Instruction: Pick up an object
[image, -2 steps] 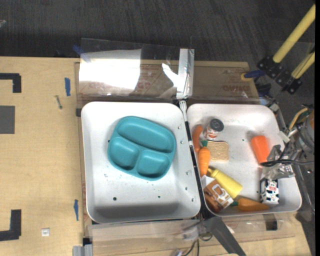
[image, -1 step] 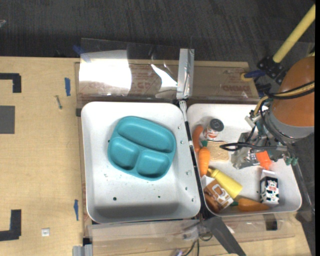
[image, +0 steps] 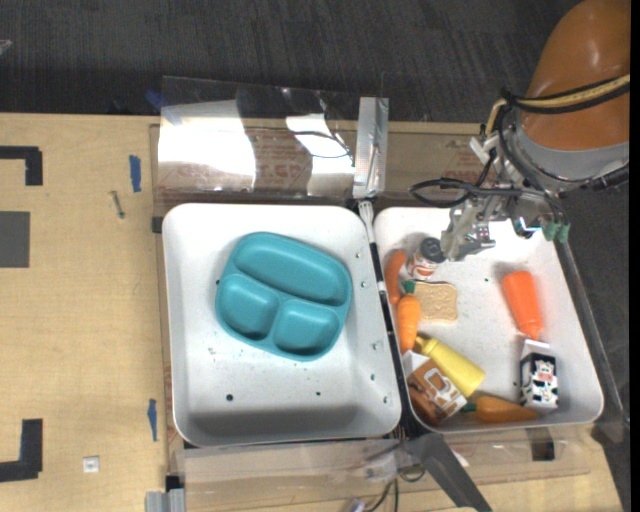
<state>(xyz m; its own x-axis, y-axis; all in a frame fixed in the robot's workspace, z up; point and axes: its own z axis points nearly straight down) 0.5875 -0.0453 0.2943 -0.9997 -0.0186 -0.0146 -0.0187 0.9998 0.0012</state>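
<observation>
Black-and-white carton (image: 538, 374), label unreadable; fingers' (image: 462, 240) state: cannot tell, above right bin (image: 580, 300).

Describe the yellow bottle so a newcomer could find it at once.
Look in the right bin, the one crowded with toy food. Along its left side, below the toast slice, lies the yellow bottle, tilted. It is the only yellow item among orange carrots.

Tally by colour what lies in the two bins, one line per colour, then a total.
Teal: 1, the tray in the left bin
Orange: 4, carrots in the right bin
Yellow: 1, bottle
Tan: 1, toast
Brown: 1, packet
White and black: 1, carton
Total: 9
</observation>
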